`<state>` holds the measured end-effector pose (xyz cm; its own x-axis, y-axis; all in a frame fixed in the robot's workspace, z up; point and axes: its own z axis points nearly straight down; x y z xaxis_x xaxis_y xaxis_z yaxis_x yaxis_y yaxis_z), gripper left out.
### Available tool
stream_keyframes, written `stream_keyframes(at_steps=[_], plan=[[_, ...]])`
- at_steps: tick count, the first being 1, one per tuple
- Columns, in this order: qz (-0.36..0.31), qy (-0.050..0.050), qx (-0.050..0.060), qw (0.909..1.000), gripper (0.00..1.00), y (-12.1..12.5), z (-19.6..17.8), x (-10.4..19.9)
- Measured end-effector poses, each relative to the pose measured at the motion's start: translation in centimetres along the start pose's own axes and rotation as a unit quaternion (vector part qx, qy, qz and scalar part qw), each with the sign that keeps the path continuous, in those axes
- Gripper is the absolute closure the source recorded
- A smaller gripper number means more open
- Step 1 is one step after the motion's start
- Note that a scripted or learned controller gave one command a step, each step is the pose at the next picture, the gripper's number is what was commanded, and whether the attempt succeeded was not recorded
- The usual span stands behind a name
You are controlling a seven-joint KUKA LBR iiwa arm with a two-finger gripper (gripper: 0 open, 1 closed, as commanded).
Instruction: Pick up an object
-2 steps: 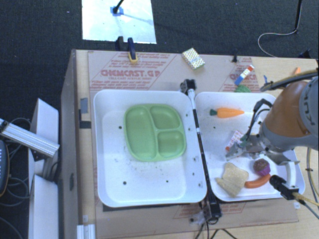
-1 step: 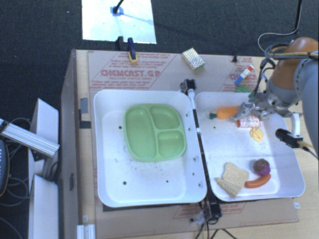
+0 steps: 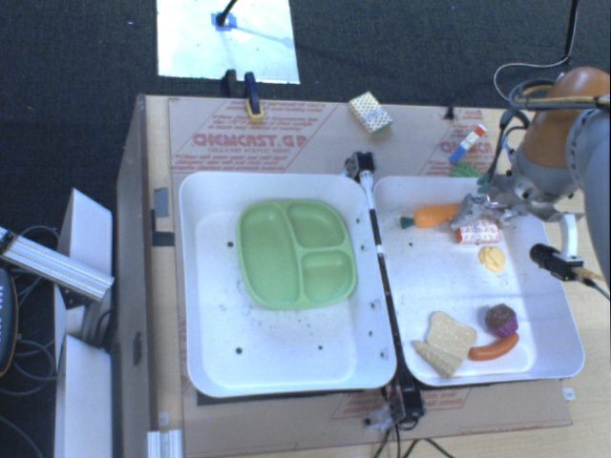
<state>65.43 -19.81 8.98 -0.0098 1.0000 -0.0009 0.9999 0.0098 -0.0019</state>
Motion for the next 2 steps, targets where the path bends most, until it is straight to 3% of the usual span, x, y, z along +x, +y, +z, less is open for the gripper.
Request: stream_keyframes(at_steps=[1, 2], plan=[[0.002, 0.001, -0.002, 1.0000, 1.00, 0.4, -9.7, 9.9], [0.002, 0.001, -0.001, 1.0000, 1.00, -1.2, -13.6, 16.6]])
